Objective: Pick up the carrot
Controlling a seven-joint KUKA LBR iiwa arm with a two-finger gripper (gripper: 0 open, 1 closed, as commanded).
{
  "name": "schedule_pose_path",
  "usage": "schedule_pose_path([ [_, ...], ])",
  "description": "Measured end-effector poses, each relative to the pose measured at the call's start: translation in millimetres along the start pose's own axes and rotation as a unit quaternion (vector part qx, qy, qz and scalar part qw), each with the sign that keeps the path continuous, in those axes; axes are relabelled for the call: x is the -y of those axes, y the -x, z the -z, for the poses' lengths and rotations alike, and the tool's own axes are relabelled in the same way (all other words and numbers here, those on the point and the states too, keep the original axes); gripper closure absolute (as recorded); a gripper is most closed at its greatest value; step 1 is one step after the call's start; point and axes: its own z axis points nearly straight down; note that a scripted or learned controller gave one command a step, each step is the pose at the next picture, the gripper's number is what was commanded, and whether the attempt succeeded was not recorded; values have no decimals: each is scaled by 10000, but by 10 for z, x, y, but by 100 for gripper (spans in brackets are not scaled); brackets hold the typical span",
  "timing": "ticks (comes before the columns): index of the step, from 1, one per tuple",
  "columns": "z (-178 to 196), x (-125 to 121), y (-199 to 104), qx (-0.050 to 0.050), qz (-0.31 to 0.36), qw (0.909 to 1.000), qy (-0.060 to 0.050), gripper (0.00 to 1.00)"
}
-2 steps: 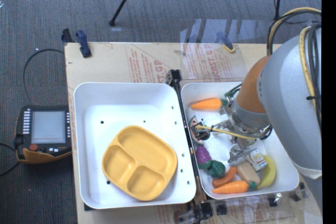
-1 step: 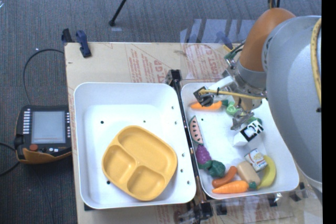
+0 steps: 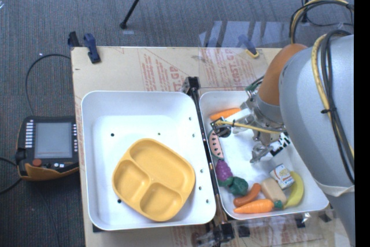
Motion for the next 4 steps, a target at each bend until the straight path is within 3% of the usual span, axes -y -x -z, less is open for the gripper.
schedule_pose_path([
  [1, -8, 157, 342, 15, -154, 9999, -8, 0],
  [2, 3, -41, -278, 16, -94, 10000, 5, 0],
  [3, 2, 67, -101, 11, -267, 9996, 1, 0],
  [4, 79, 77, -93, 57, -236, 9997, -42, 100],
])
